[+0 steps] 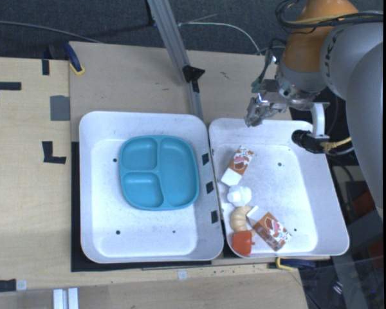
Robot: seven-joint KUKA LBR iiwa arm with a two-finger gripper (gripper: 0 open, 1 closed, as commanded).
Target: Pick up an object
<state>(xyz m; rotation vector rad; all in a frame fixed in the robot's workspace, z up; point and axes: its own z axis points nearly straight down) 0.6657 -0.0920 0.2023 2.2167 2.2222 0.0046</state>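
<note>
Snack packets [240,161] and toy food [242,219] clustered along right bin [309,192] left edge, open floor to their right, end effector [255,117] over far rim, grip state unclear, nothing visibly held.

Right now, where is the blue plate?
The blue plate lies in the left bin, toward its upper middle, with the right bin's food items just across the divide.

the right bin [321,198] holds a loose line of small things along its left wall: a red-and-white packet [238,164] lying tilted, a white lump [238,195] below it, a tan rounded piece [240,217], a red piece [242,242] and an orange-red packet [271,230] near the front edge.
</note>
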